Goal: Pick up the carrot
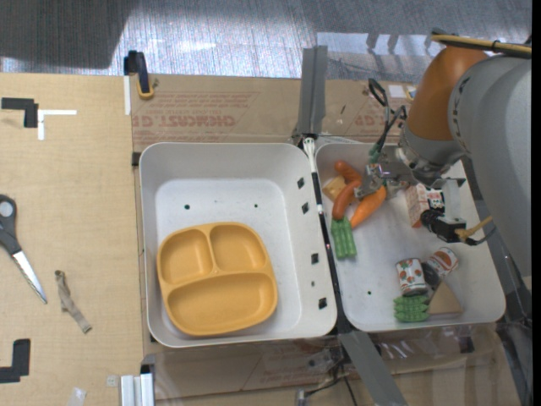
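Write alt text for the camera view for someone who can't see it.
The gripper is down in the right bin at a carrot, beside other toy food and a can. The left bin holds a yellow divided plate.

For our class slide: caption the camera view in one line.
Robot hand poised over the carrot in the right bin; yellow divided plate in the left bin.

Grey arm (499, 117), orange wrist band
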Robot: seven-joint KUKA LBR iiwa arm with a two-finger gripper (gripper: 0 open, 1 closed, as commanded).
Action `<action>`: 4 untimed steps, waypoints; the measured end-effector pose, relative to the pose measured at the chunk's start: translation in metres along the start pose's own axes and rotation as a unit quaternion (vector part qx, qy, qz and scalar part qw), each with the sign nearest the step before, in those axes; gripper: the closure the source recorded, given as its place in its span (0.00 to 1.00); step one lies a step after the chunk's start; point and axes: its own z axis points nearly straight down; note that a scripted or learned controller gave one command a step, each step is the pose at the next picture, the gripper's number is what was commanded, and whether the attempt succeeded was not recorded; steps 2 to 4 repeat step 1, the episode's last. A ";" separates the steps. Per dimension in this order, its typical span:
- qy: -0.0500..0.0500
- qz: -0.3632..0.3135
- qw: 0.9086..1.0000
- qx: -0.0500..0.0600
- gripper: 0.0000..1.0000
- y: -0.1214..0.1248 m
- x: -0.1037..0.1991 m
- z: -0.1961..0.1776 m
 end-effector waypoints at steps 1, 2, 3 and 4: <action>0.003 -0.010 1.000 -0.006 1.00 -0.022 0.044 -0.143; 0.003 -0.010 1.000 -0.006 1.00 -0.022 0.044 -0.143; 0.003 -0.010 1.000 -0.006 1.00 -0.022 0.044 -0.143; 0.003 -0.010 1.000 -0.006 1.00 -0.022 0.044 -0.143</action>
